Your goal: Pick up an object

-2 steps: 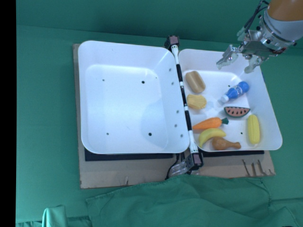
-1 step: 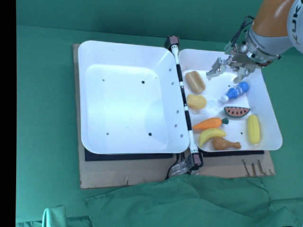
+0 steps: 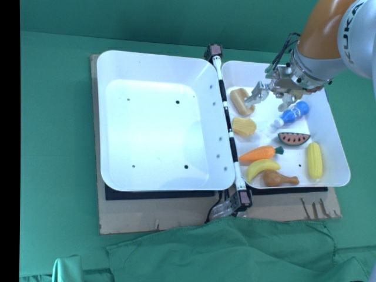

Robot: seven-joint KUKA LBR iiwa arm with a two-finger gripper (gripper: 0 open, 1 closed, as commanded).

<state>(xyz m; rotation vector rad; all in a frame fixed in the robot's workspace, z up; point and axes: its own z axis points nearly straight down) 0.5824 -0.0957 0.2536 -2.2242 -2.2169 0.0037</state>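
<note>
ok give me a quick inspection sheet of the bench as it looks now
surface: brown board on green cloth, bearing two white bins
job's things: right bin holds bread, yellow snack, blue bottle, watermelon slice, carrot, banana, drumstick, corn
clutter: nothing seen
grippers: gripper above the right bin's far end, holding nothing
cables: wires by the wrist
surroundings: left bin; crumpled green cloth in front

Gripper (image 3: 271, 96) hangs over the right bin (image 3: 335, 145), seemingly just above the blue bottle (image 3: 294, 113).
</note>
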